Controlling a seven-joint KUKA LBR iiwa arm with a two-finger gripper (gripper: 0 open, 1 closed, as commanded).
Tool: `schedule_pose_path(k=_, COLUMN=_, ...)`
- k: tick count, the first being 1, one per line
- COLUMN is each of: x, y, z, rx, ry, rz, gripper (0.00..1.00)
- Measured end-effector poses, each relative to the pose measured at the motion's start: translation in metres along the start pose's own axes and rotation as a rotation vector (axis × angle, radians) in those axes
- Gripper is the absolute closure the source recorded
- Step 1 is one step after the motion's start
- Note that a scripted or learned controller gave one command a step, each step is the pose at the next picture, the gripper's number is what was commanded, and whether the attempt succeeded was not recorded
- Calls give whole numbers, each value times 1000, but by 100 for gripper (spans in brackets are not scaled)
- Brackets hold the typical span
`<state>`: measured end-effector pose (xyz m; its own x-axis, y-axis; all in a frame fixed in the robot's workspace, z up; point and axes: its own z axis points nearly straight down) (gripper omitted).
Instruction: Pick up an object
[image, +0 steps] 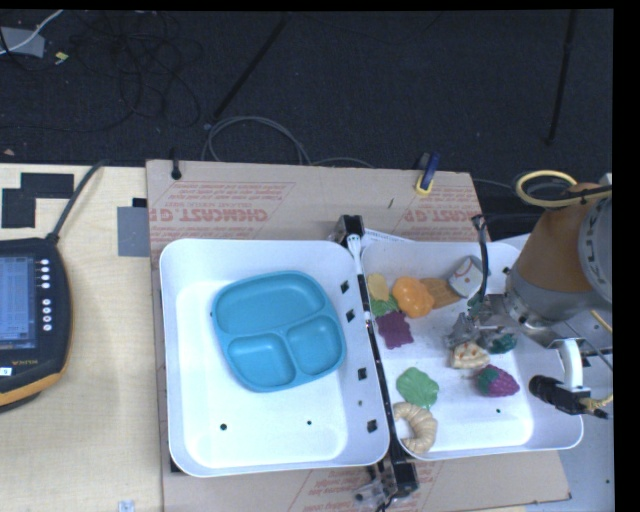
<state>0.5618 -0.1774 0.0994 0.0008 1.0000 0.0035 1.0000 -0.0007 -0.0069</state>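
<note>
Inside the right bin (545, 432), a beige toy food piece (467, 354) directly beneath the gripper (474, 330), touching or nearly so; finger state impossible to tell. Just right, a purple grape cluster (497, 380). Nearer, green lettuce (417, 386) and a tan croissant (417, 425). Farther left, orange fruit (411, 296), yellow piece (378, 289), purple piece (394, 329). In the left bin (190, 420), a blue divided plate (278, 329).
</note>
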Motion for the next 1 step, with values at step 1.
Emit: schedule_pose_path(k=1, x=125, y=32, z=-93, rx=-14, ry=2, rz=-13, gripper=100)
